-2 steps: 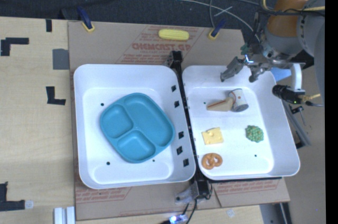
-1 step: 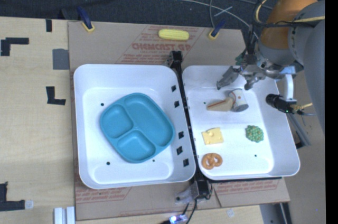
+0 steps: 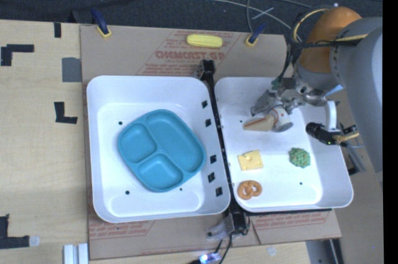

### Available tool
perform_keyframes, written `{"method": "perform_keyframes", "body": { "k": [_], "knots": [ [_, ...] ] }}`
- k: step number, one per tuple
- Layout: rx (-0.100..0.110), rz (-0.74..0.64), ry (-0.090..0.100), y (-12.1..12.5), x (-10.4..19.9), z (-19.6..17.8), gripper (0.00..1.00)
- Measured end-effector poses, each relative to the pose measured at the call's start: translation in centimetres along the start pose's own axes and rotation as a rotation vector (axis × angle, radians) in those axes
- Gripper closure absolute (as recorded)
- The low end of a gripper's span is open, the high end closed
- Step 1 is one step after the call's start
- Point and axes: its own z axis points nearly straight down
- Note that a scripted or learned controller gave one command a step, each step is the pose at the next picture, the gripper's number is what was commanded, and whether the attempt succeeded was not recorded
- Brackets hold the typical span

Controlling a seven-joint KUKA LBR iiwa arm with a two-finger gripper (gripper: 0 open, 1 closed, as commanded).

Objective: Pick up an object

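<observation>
**Camera view: gripper sitting low over a tan wedge in the right bin**

The camera view is showing two white bins side by side on a cardboard sheet. The left bin [image 3: 106, 101] is holding a blue divided tray [image 3: 161, 149], lying flat near its middle. The right bin [image 3: 329, 185] is holding four small items: a tan wedge-shaped piece [image 3: 259, 124] towards the back, a yellow cheese slice [image 3: 250, 160] near the middle, a green broccoli piece [image 3: 300, 157] to its right, and a brown pretzel [image 3: 249, 189] at the front.

The arm is reaching in from the right, and its gripper [image 3: 278, 109] is sitting just above the tan wedge, touching or nearly touching its right end. How wide the gripper is set cannot be told from this angle, and the wedge is lying on the bin floor.

A yellow corn cob [image 3: 204, 40] is lying on the cardboard [image 3: 143, 48] behind the bins, well apart from them.
</observation>
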Motion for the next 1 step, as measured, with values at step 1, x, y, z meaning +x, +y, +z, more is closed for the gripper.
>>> {"method": "perform_keyframes", "body": {
  "k": [1],
  "knots": [
    [-0.004, -0.001, -0.001, 0.15, 0.07, -1.37, 1.0]
  ]
}}
